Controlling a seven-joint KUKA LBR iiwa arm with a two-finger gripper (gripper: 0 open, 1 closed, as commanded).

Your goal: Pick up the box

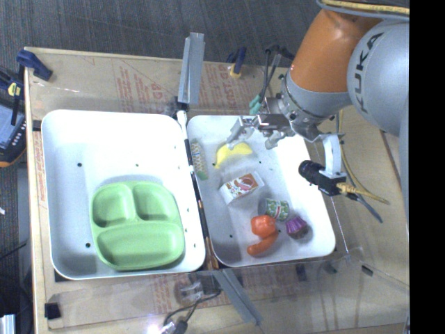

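Observation:
The box [241, 186] is a small white carton with a red and green print, lying flat near the middle of the right bin [316, 249]. My gripper [254, 132] hangs over the far end of that bin, up and slightly right of the box and apart from it. Its fingers are open with nothing between them. A yellow banana [233, 153] lies just below the left finger, between the gripper and the box.
Near the box lie a green and pink can [275, 208], a purple item [297, 226], a red pepper [263, 225] and an orange piece [259, 248]. A thin green item [199, 160] rests against the right bin's left wall. The left bin [62, 138] holds a green divided tray [137, 225].

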